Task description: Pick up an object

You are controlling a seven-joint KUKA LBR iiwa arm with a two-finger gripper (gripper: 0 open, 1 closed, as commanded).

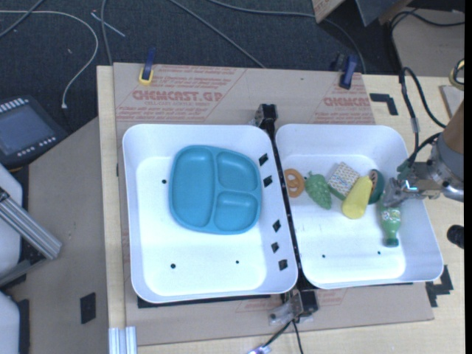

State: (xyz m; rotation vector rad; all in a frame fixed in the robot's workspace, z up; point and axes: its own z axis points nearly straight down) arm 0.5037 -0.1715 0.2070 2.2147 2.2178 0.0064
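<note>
White bins are sitting side by side. The left bin (140, 220) is holding a blue plate (215, 189). The right bin (346, 260) is holding a pretzel (294, 183), a green leaf toy (319, 190), a checked block (342, 178), a yellow toy (357, 197) and a green bottle (390, 226). The gripper (404, 189) is hanging at the bin's right side, just above the bottle.

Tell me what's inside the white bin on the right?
The right bin holds a yellow piece, a green leafy toy, a speckled block, a small pretzel and a green bottle. The yellow piece partly covers something dark green behind it.
</note>
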